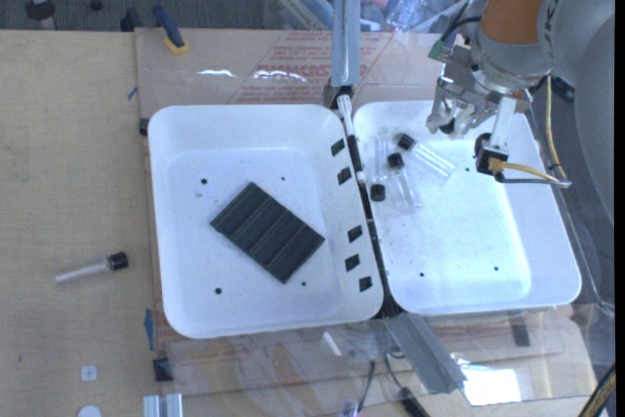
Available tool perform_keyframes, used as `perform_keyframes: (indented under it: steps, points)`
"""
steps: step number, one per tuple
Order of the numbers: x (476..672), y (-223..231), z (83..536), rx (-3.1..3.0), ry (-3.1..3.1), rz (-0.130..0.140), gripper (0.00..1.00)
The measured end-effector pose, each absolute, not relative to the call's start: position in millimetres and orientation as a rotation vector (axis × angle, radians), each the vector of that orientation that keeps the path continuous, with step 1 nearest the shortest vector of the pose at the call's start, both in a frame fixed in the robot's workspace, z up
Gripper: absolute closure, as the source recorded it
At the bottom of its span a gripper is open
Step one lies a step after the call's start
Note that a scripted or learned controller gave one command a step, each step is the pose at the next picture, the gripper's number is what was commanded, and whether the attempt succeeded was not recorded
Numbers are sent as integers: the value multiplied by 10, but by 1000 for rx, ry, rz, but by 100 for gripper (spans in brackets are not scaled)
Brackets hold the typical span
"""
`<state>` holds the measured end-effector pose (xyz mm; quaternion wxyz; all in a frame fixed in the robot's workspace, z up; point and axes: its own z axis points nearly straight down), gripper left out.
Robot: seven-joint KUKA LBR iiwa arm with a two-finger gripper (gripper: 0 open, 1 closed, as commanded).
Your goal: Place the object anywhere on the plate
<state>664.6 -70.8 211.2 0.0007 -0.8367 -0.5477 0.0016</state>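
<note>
Camera view, and there in the right bin (pixel 547 283) lie clear plastic tubes with black caps (pixel 399 145), see-through and hard to pick out against the white floor, clustered near the divider. The dark ribbed plate (pixel 268 231) sits tilted in the left bin (pixel 166 210), well apart from them. The gripper (pixel 451 119) hangs over the right bin's far edge, just beside the tubes; how wide it stands, I cannot tell.
</note>
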Motion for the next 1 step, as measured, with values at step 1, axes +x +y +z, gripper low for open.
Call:
perform_keyframes:
  steps: [1]
  points:
    - [6475,71,1840,-3112,-421,2,100]
